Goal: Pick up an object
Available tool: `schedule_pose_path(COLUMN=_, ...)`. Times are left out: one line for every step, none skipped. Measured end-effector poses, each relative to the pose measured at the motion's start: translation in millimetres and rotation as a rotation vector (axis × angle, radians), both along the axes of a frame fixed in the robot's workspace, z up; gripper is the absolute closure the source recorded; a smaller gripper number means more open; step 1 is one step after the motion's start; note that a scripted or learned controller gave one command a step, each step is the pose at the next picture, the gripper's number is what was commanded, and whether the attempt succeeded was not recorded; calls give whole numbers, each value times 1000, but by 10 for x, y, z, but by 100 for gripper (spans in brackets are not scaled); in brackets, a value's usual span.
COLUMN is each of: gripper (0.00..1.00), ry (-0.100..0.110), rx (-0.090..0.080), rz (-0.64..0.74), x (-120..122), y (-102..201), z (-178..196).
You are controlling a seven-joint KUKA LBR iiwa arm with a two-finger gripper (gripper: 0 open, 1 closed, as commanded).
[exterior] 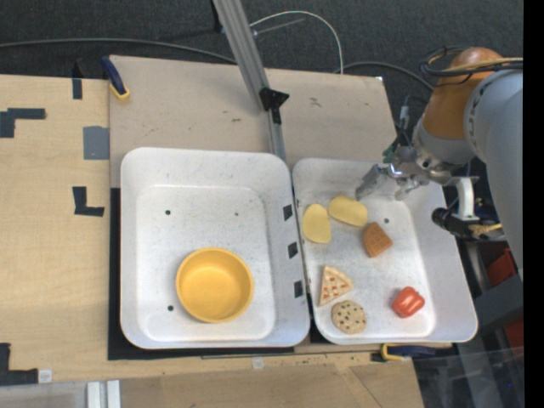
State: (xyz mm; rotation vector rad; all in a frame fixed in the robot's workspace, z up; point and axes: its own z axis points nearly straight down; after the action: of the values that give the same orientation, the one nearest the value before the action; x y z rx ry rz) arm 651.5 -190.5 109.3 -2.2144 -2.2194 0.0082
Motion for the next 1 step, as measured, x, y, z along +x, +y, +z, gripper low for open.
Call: schedule_pose_path(gripper=100, ry=-7, rx=-1, rz=2, x=23, y=5, z=149)
